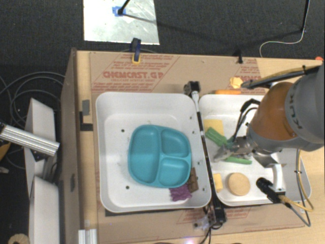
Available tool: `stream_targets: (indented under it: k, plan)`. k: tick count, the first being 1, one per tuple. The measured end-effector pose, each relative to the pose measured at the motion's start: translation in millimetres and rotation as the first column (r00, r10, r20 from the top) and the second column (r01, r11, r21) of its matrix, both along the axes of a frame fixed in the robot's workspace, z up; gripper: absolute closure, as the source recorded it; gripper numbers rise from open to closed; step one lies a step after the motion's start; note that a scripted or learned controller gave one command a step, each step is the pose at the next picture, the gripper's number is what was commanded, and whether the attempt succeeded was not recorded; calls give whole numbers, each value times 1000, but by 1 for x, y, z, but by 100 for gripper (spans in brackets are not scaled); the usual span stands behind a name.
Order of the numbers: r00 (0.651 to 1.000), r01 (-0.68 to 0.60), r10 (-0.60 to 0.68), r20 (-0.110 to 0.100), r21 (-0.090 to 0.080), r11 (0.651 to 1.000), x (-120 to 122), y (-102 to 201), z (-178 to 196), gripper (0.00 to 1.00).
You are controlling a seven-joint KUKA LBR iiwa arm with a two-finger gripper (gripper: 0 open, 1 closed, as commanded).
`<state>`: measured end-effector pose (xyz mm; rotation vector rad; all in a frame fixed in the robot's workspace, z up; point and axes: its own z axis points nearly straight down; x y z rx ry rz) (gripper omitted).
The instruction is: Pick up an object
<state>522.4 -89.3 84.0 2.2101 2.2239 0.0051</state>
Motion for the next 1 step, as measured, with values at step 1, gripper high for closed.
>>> stream_targets:
  k: [1]
  plan:
    - [1000,3,-3,2,0,1000,1,-2,12,100]
